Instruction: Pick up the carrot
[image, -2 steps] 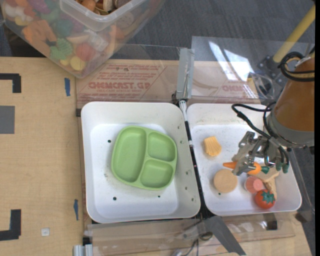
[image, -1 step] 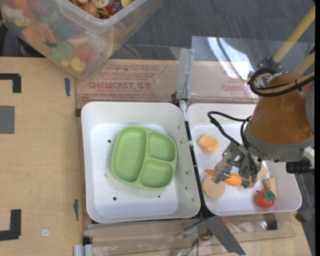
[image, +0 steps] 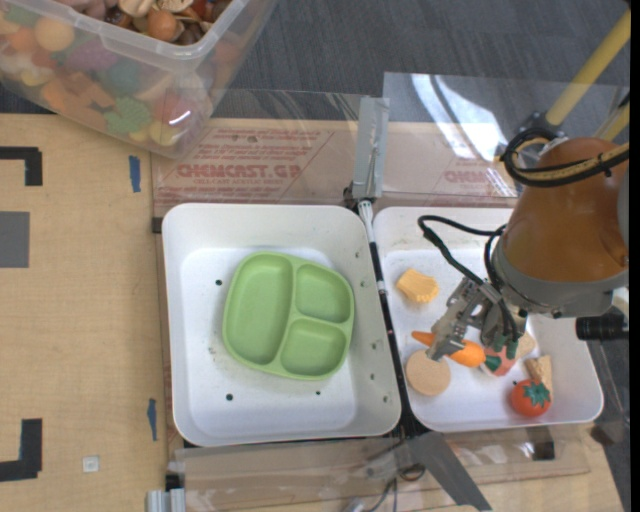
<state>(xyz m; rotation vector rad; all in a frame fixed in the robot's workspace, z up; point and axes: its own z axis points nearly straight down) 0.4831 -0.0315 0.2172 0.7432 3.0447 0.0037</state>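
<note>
One carrot, one tomato, two bins.

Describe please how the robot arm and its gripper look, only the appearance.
The arm shows a broad orange band above a grey wrist ring. Black cables loop over its top and trail down beside it. The gripper is a metallic grey assembly with thin fingers and exposed linkages. A pale yellow link slants away behind the arm, toward the upper right.
</note>
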